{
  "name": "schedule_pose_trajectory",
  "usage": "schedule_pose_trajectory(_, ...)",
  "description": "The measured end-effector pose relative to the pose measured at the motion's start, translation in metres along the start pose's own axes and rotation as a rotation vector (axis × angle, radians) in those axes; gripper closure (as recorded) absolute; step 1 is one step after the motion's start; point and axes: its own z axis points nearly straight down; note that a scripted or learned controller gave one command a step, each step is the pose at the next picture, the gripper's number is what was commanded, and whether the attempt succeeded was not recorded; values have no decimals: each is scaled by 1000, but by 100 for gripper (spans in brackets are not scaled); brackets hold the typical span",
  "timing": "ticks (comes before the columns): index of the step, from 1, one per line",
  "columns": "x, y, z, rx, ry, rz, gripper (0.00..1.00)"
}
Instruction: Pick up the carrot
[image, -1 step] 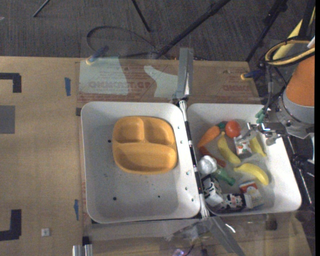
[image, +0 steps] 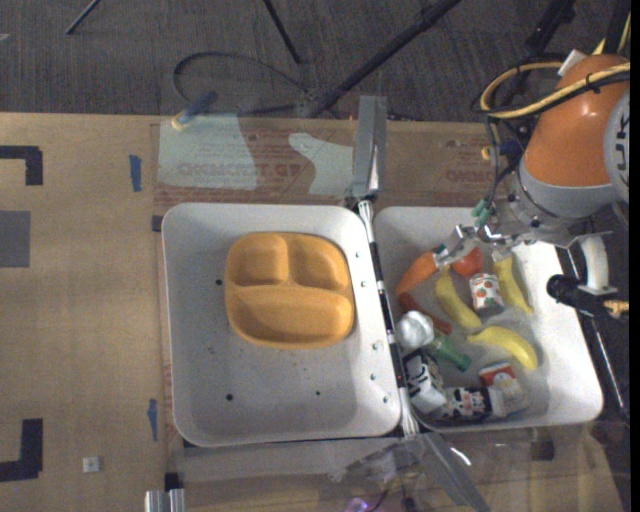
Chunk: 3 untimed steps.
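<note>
Cardboard-brown bench top carries both bins, with dark carpet and tripod legs beyond the far edge. Left bin holds an orange divided plate. Right bin is crowded: the carrot lies tilted near its far-left corner, pointed end toward the divider. Beside it I see yellow bananas, a small white carton with red marks, and a jumble of white and black-patterned items along the near-left side that I cannot identify. My gripper hangs just above the carrot's thick end, close to a red-orange object. I cannot tell how the claw is set; it is small and blurred. Arm housing is cut off at the frame's right and top.
</note>
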Motion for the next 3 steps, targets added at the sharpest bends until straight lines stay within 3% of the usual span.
schedule_pose_trajectory(1,-9,57,76,-2,-1,-256,0)
schedule_pose_trajectory(2,-12,39,105,-22,-6,-494,0)
schedule_pose_trajectory(3,-14,43,90,-35,-14,-493,100)
